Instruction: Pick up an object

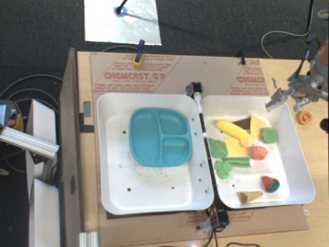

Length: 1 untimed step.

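A single fixed camera sits above the bench (pixel 169 68) and looks down on it at a slant. It is far enough back to take in both white bins whole, the left bin (pixel 110 189) and the right bin (pixel 298 181), side by side in the lower half of the view. Dark floor (pixel 216 14) lies beyond the bench along the top.

Red "CHEMCAST GP" printed twice on the brown board (pixel 169 71)
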Tool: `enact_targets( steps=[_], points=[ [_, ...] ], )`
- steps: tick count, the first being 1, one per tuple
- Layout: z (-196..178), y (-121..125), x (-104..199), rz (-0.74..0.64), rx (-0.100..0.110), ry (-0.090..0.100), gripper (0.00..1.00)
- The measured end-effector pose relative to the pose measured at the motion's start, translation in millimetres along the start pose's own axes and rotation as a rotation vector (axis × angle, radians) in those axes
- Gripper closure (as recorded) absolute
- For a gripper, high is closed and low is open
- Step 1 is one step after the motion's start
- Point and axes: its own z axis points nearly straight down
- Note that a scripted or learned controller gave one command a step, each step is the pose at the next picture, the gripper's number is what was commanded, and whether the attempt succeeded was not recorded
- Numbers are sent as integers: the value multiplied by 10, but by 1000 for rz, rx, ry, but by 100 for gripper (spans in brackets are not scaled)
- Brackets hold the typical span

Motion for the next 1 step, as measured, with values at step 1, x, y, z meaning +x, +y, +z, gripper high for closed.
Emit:
enact_targets(
  steps=[1],
  points=[
    [816, -612, -9, 4, 6, 3, 0]
  ],
)
